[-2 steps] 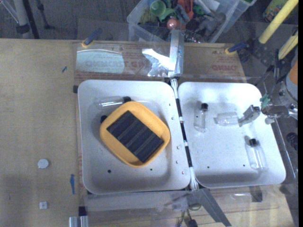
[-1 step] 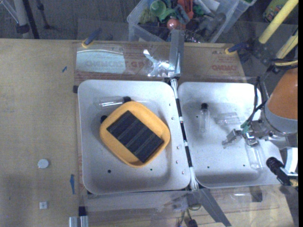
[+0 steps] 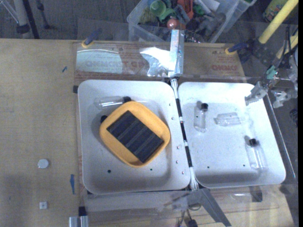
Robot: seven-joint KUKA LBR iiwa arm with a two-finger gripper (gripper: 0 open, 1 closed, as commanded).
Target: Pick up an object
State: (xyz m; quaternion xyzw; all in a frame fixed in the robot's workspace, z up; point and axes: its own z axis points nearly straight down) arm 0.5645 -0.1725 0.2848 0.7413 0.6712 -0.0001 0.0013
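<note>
Nearest the lens, the wooden desk (image 3: 33, 126) is shown carrying two shallow white bins set edge to edge, presumably so that objects can be moved from one to the other. The left bin (image 3: 90, 174) is occupied chiefly by a yellow-framed pad with a dark ribbed panel (image 3: 135, 134), laid flat and turned at an angle; a clear vial with a dark cap (image 3: 111, 101) lies just behind it, partly against its upper edge. The right bin (image 3: 274, 171) holds three small transparent pieces lying well apart: a dark-capped vial (image 3: 200, 116) near the left wall, a clear uncapped piece (image 3: 230, 119) near the centre, and another dark-capped vial (image 3: 254, 152) toward the right wall. Such scatter probably leaves room for a grasp around each. At the upper right corner of the right bin, the claw (image 3: 258, 92) is seen above the rim, apart from every object; nothing is seen between its fingers, and whether it is wide or narrow cannot be told. Judged from this, the pick is not yet begun. Behind the bins, a clear tub of mixed toys (image 3: 189, 8) is stored.
</note>
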